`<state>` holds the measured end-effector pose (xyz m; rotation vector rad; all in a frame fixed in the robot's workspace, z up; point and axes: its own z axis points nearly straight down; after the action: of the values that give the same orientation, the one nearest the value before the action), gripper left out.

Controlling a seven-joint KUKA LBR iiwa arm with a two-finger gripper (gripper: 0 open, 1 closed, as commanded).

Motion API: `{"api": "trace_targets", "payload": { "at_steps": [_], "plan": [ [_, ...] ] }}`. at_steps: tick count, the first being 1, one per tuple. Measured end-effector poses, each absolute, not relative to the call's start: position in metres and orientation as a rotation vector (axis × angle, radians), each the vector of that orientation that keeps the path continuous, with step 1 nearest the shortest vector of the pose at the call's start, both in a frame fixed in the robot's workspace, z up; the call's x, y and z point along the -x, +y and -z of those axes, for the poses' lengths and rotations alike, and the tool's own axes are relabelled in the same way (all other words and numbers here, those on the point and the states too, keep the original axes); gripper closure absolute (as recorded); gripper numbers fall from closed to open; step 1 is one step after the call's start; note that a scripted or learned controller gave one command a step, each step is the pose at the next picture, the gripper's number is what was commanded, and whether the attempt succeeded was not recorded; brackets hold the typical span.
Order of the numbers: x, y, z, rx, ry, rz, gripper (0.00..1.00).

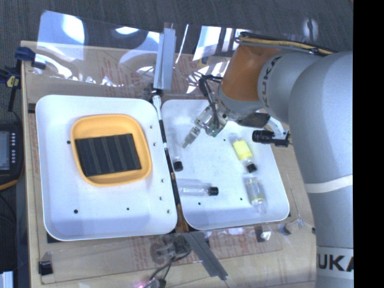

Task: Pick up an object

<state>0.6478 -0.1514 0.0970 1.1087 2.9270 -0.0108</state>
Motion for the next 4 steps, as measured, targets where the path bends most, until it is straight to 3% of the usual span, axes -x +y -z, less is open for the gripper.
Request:
{"api": "trace_targets", "payload": {
  "at_steps": [1,2,3,4],
  "plan": [
    [-0.633,-0.137,-0.107,-1.241,2.84,0.032,0.0],
    [-0.632,-0.128,-0.114,-1.238,2.857,0.014,1.0],
    [-0.651,-0.201,-0.092,-1.584,2.712,0.0,1.0],
    [-0.658,-0.208,-0.117,-1.473,2.773,0.0,1.0]
  ]
}}
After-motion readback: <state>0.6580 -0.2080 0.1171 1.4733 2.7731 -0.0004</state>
